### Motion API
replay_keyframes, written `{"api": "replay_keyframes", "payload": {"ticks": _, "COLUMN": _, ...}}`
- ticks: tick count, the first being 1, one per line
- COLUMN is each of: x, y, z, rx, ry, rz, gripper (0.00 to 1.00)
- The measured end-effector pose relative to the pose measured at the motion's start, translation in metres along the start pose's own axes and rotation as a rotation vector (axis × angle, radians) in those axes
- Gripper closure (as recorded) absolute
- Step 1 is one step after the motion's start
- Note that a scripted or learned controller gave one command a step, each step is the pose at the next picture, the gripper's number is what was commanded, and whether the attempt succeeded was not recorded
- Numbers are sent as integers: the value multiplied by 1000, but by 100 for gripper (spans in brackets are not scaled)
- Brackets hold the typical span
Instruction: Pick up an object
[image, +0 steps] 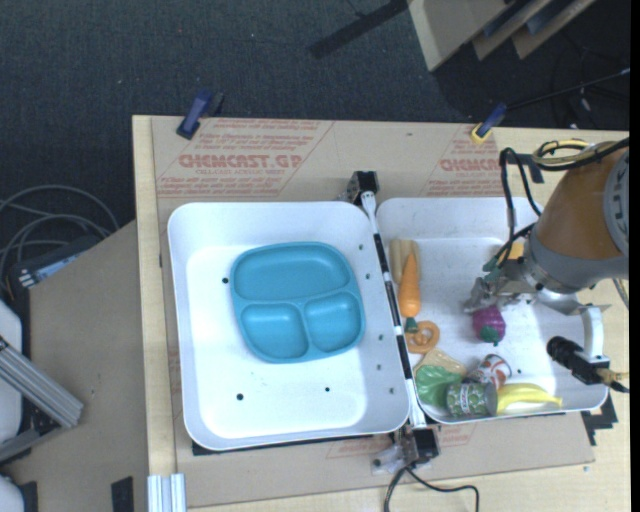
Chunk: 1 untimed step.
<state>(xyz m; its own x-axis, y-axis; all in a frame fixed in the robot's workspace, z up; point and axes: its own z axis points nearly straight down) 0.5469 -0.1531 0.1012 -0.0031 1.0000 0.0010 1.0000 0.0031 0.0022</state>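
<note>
Hovering in the right bin (440, 215), the pincer (487, 298) is seen just above a purple toy (489, 323); its grip cannot be told. "CHEMCAST GP" is printed on the board (240, 160) behind.

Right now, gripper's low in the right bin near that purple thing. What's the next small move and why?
Probably a short drop straight onto the purple object, then close. The gripper sits just above it, in the middle of the right bin. The carrot lies apart by the divider and the yellow banana by the near wall, so the purple piece is the nearest target.
</note>
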Motion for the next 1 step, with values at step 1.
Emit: {"api": "replay_keyframes", "payload": {"ticks": 1, "x": 76, "y": -17, "z": -84, "rx": 0, "ry": 0, "rz": 1, "gripper": 100}}
